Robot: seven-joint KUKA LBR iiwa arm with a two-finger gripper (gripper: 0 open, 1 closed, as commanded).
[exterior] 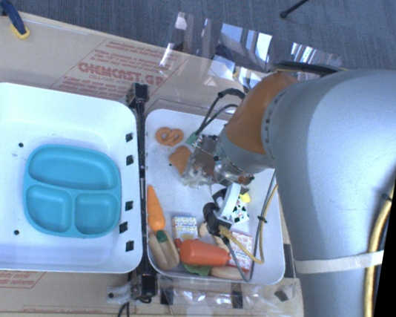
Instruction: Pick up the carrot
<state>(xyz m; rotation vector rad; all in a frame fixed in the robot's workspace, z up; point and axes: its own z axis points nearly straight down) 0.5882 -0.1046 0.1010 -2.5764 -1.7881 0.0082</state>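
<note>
The carrot (155, 210) is a slim orange cone lying along the left wall of the right bin (274, 242), pointing up the view. My gripper (198, 165) hangs low over the upper middle of that bin, above and to the right of the carrot and apart from it. It sits right beside a small orange-brown food piece (178, 157). The grey arm with its orange band (253, 122) covers the bin's right part.
A pretzel (169, 136) lies near the right bin's top left corner. At the bin's front sit a thick red-orange vegetable (204, 253), a small printed packet (185, 227) and a beige stick (163, 249). The left bin (10, 115) holds a blue divided plate (53, 167).
</note>
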